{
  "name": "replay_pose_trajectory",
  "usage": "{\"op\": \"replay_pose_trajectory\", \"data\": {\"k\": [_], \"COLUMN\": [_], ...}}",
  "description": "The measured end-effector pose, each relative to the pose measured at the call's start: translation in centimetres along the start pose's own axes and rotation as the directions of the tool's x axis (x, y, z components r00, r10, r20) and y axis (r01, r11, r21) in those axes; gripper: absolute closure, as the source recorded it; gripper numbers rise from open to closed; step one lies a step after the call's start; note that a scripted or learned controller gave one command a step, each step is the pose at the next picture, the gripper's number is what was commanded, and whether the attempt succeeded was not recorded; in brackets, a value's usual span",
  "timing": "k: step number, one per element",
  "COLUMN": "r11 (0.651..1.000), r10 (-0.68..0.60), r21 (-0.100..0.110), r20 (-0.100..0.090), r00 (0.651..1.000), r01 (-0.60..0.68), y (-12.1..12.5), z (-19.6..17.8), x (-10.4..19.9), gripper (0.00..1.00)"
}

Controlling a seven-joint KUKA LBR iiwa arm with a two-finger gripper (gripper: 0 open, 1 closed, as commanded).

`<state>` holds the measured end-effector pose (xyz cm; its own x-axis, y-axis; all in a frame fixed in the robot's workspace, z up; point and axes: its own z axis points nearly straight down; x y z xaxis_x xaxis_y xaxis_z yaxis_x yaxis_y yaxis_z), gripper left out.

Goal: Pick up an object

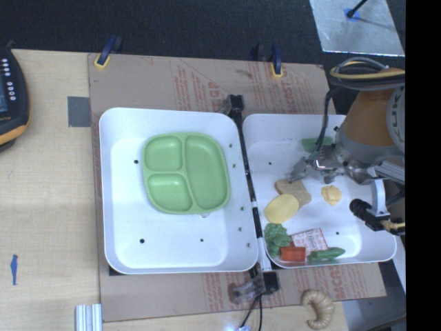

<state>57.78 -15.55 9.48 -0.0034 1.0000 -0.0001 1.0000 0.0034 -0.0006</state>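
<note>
Down in the right white plastic bin (275,133), the grey metal two-finger gripper (300,172) hangs with fingers spread, nothing between them — just above a tan flat bread-like slab (294,189). That slab's long axis runs left to right; a yellow rounded potato-shaped lump (281,208) touches its lower-left end.

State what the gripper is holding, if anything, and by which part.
Nothing is visibly held: the gripper hovers low in the right bin, just above the tan block.
</note>
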Motion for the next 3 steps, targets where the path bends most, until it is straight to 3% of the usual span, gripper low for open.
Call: {"op": "replay_pose_trajectory", "data": {"k": [1, 2, 3], "r11": [1.0, 1.0, 1.0], "r10": [-0.003, 0.0, -0.004], "r21": [-0.007, -0.001, 0.002], "r20": [0.003, 0.001, 0.0], "r00": [1.0, 1.0, 1.0], "r01": [0.003, 0.0, 0.004], "y": [7.4, 7.9, 7.9], "z": [0.1, 0.2, -0.9], "x": [-4.0, -5.7, -5.6], "gripper": [0.0, 0.0, 1.0]}}
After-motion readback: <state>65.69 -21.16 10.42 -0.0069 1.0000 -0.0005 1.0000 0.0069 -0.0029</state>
